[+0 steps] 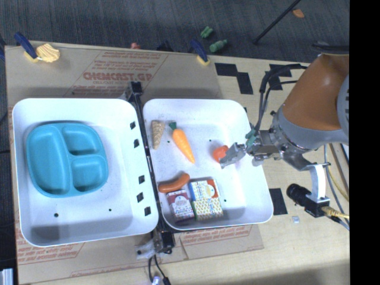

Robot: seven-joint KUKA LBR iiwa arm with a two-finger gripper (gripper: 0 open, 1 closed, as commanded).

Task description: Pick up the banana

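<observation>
- The gripper [233, 153] sits low over the right bin [252, 129], near its right wall, with the grey arm [309, 132] reaching in over that wall.
- We cannot tell whether the gripper is released or clenched; its tip is small and blurred here.
- Just left of the tip, touching it or nearly so, lies a small red-orange piece [219, 152] on the bin floor.
- We cannot name the banana with certainty. The likeliest thing is a pale piece [157, 133], tapered, lying by the right bin's left wall, well apart from the gripper.
- A carrot [183, 143] lies just right of that pale piece, at a slant, its green top pointing to the far side.
- Toward the near side, a sausage [174, 183] lies by the left wall, and two cartons [195, 201] stand side by side just below it.
- The left bin [122, 159] holds a blue tray [66, 157] with compartments, set toward its left side.
- Both bins rest on brown cardboard [107, 76].
</observation>
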